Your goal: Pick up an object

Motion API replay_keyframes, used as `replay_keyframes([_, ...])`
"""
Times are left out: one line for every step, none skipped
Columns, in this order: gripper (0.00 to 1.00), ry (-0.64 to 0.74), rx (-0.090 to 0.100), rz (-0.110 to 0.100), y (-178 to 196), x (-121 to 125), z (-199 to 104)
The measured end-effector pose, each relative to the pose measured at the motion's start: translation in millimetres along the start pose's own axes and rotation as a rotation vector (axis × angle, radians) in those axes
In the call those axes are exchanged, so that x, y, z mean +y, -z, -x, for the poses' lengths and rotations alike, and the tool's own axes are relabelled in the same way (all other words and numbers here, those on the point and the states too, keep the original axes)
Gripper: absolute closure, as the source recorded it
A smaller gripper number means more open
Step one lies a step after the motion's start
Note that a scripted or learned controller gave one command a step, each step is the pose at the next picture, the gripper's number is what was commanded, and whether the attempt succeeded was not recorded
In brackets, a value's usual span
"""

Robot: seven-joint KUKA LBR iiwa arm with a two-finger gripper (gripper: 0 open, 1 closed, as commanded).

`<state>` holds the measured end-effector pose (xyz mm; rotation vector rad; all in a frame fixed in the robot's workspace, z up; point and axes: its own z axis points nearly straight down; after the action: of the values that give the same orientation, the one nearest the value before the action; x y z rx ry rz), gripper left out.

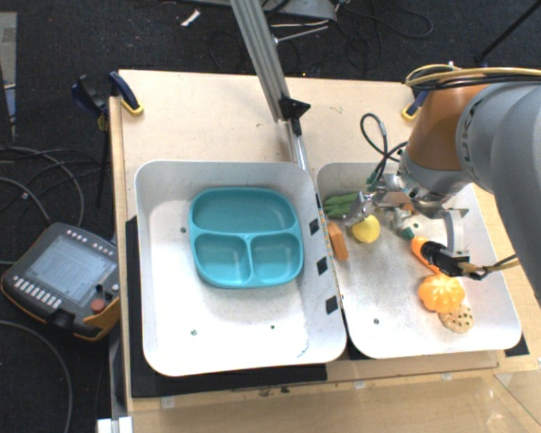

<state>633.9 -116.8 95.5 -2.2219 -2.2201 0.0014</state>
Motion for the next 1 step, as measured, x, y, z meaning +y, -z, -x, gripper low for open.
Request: replay_keyframes([1.00, 0.000, 0.000, 0.003, 10.8, 0.7, -0.1])
